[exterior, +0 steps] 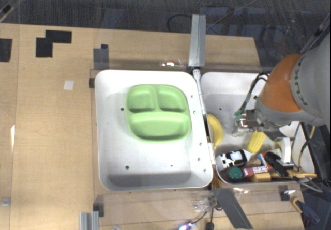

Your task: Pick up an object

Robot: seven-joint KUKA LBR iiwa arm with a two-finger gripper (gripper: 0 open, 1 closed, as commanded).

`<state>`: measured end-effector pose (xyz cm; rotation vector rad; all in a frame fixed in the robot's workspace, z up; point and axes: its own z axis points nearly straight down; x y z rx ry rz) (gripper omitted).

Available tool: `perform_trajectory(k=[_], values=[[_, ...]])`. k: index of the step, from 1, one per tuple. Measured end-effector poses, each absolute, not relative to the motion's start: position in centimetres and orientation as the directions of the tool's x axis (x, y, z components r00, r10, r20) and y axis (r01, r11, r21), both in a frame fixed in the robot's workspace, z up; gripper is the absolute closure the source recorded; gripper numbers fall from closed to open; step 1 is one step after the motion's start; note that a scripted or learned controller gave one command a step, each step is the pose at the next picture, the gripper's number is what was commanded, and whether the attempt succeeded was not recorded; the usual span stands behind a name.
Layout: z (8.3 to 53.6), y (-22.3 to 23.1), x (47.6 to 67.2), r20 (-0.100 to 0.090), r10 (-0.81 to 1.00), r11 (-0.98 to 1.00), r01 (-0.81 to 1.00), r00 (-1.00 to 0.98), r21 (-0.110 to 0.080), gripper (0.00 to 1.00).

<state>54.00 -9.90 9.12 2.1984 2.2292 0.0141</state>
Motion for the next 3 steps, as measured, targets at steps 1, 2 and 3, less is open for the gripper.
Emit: perform_trajectory(k=[1,2,3], values=[[9.1,-10.1,54.1,-0.005,1.000,0.011,1.000,-0.011,0.019,0.00],[9.0,-8.6,58.7,-0.002,0.999,-0.039,0.999,0.039,0.016,0.00],[9.0,-8.6,58.7,-0.002,0.999,-0.039,0.999,0.039,0.016,0.00]])
